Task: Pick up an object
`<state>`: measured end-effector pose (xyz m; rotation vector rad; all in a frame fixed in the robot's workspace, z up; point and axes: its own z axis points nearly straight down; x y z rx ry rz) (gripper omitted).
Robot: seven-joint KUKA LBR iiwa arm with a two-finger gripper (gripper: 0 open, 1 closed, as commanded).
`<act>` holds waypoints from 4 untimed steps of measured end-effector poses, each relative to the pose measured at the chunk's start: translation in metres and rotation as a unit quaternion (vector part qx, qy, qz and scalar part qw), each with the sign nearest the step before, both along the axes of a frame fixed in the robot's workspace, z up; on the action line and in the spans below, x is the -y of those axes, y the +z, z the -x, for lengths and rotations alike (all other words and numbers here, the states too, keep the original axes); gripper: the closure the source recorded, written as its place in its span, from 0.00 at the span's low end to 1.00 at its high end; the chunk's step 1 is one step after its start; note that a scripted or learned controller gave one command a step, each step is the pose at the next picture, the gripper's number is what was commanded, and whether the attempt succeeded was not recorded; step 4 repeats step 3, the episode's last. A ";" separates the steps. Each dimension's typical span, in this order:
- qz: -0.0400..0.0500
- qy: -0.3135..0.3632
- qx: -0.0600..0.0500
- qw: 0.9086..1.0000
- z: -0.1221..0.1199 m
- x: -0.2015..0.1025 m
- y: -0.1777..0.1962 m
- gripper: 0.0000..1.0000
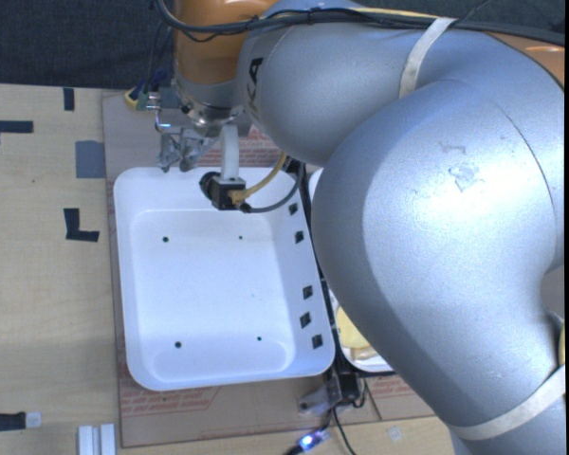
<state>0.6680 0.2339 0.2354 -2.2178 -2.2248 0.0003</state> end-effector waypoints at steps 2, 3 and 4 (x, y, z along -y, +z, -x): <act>0.000 -0.001 -0.001 1.000 0.018 0.001 0.029 1.00; 0.001 -0.001 0.000 1.000 0.000 0.001 0.018 1.00; 0.001 -0.001 0.000 1.000 0.000 0.001 0.018 1.00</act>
